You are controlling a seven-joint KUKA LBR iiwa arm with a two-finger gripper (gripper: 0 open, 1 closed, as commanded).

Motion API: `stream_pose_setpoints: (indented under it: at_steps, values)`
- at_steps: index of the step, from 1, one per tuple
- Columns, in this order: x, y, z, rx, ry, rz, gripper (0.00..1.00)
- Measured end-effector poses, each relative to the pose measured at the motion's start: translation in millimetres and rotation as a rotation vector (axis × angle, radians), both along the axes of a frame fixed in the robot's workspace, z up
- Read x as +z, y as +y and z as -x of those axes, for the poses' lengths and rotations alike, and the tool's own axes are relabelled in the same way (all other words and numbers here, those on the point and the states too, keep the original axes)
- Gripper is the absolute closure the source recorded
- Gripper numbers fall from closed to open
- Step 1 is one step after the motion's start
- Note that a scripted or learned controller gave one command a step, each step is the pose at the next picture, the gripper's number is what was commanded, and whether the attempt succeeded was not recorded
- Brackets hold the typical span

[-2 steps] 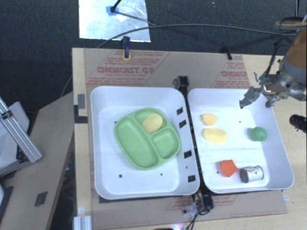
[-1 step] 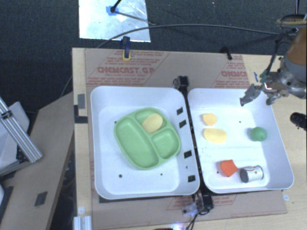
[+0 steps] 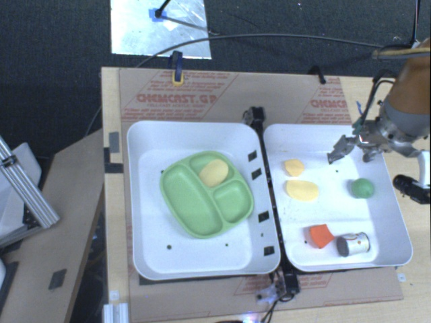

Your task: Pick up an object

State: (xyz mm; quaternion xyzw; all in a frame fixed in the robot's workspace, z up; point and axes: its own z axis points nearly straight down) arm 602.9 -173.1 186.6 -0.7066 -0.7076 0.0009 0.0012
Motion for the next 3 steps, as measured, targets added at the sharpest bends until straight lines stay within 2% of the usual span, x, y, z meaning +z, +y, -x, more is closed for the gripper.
stream_pose_setpoints:
  at_steps: [2, 3]
  values:
    - [-103.3, -6.9, 4.6, 0.0, -0.003, 0.0, 0.0]
    - [-90.5, -7.4, 3.5, -0.001, -0.007, 0.002, 1.0]
